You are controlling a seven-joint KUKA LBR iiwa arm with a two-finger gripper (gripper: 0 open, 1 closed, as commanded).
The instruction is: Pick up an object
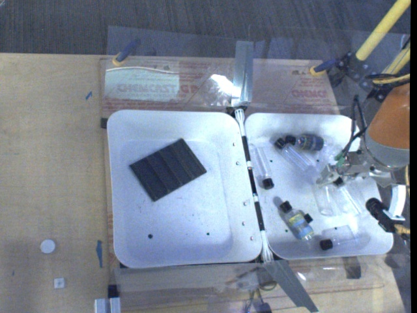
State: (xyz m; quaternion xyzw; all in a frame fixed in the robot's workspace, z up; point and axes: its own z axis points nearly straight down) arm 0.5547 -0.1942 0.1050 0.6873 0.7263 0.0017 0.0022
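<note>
Hand (337,175) low over the right bin (280,240), near its right wall; can't tell finger state, nothing seen gripped. Nearest in that bin: black-capped clear vial (340,238) at the front edge, then yellow-labelled small bottle (296,220), clear tube (262,168) by the left wall, blue-labelled bottle (301,142) at the back. Left of the right bin, left bin (130,240) holds a dark ridged panel (167,169).

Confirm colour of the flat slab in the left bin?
Dark grey, near black, ribbed slab; camera view.
</note>
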